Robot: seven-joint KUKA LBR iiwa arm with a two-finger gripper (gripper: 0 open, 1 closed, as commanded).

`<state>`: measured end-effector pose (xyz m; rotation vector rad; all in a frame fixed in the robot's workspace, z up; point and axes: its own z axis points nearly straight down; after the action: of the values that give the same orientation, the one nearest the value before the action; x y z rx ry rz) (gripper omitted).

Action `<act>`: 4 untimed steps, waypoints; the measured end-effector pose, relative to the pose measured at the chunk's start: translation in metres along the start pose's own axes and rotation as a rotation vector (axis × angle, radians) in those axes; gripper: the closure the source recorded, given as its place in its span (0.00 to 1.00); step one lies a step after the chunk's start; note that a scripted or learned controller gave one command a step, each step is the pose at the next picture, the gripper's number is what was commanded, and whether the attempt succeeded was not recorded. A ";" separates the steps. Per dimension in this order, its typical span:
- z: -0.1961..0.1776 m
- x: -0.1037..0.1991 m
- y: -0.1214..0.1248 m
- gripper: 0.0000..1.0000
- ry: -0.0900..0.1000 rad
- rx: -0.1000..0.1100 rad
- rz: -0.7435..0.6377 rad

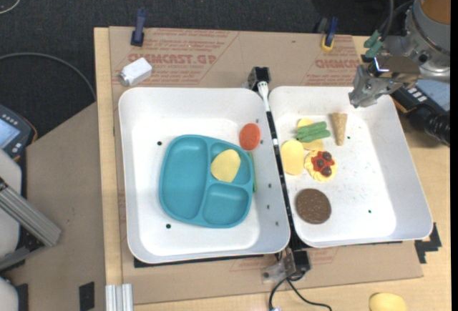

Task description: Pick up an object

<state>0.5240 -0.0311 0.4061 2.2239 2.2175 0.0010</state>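
Pincer (363,96) over right bin's (401,159) far rim.
I can't tell its opening; cone (338,126) just below-left of it.

I see my arm (429,16) as grey metal with an orange band, black cables trailing along it, and a dull grey gripper (363,94) with green bits.

You look down from a fixed camera above the bench, at a slant, far enough to take in both white bins (136,159) side by side.
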 end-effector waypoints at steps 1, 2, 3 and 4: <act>-0.019 -0.010 -0.037 1.00 0.000 0.000 -0.001; 0.019 0.128 -0.011 1.00 0.002 0.005 -0.015; 0.065 0.066 -0.046 1.00 0.000 0.006 0.000; -0.006 0.084 -0.044 1.00 0.002 -0.007 -0.005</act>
<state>0.4799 0.0527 0.4125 2.2153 2.2205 0.0107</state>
